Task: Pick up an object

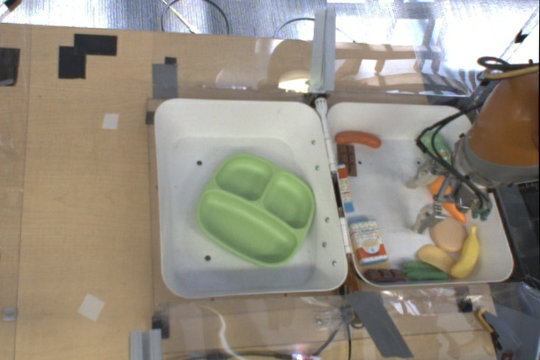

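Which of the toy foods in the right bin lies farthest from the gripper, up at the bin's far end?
The orange-red sausage. It lies alone near the far wall, while the banana, the carton and the rest sit nearer the gripper.

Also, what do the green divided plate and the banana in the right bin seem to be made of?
The green divided plate looks like moulded plastic: one even colour, soft sheen, rounded compartments. The banana is probably a plastic toy: smooth, uniform yellow skin with a slight gloss, though the view is too coarse to be sure.
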`<state>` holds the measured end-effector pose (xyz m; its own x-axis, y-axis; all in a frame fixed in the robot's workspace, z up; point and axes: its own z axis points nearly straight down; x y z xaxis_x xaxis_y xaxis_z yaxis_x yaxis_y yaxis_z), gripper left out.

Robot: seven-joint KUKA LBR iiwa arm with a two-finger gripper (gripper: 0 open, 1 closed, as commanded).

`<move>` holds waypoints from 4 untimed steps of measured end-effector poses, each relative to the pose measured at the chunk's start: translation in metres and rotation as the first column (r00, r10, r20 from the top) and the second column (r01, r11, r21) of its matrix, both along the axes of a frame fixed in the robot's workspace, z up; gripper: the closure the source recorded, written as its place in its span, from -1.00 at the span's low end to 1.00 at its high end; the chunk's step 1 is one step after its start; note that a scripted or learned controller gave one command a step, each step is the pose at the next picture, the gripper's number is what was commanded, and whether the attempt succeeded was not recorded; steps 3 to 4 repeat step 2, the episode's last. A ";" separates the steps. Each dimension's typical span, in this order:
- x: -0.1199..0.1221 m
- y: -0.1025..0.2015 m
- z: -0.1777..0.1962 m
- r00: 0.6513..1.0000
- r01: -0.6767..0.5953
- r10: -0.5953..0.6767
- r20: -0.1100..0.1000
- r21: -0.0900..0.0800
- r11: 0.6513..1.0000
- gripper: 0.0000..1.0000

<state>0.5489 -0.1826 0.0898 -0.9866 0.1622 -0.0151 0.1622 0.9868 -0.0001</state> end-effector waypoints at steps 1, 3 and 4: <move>0.019 -0.005 0.000 1.000 0.021 -0.021 -0.001 0.001 1.000 -1.00; 0.024 -0.005 0.015 1.000 0.018 -0.018 0.016 -0.003 1.000 1.00; 0.024 -0.005 0.015 1.000 0.018 -0.018 0.016 -0.003 1.000 1.00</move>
